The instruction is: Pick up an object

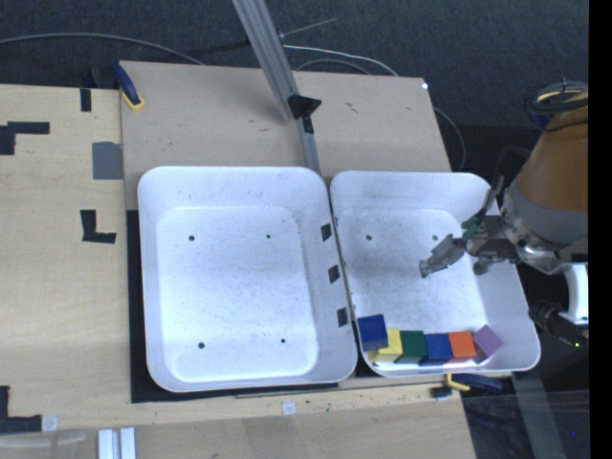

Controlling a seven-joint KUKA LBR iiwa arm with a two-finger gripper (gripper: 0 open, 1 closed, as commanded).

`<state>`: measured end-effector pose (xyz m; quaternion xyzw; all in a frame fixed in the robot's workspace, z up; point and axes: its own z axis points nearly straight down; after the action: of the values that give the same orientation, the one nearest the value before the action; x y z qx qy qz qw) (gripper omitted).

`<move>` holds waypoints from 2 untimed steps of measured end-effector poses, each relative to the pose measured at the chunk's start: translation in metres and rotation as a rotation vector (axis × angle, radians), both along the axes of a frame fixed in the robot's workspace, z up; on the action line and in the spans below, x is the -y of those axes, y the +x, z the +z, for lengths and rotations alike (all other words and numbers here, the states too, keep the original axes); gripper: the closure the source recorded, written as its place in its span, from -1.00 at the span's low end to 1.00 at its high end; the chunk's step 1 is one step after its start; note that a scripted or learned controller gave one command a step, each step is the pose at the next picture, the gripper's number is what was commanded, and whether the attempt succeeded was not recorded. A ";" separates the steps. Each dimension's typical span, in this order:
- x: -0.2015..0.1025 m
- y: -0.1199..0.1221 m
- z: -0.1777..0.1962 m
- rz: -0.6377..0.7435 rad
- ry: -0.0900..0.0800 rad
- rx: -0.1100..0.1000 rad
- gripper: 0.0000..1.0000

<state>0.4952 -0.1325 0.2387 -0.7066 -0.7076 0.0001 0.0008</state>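
Several small coloured blocks, blue [371, 330], yellow [389, 351], green [412, 343], orange [462, 344] and purple [487, 339], lie crowded along the lower edge of the right shallow white bin [402, 191], lower right of the frame. They look light, stiff and smooth; the raised blue one seems easiest to take by opposite flat sides. Whether the gripper [438, 258] is spread, I cannot tell.

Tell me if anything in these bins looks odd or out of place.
Nothing looks spilled or damaged. The small coloured blocks sit crowded along the near wall of the right white bin, while the pincer hovers above its bare middle.
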 end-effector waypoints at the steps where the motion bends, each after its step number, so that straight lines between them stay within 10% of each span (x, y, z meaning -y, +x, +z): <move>1: -0.035 0.055 0.155 0.003 -0.002 0.010 -1.00; 2: -0.052 0.168 0.247 0.003 -0.004 0.010 -1.00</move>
<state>0.6631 -0.0808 0.4860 -0.7055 -0.7087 -0.0021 -0.0044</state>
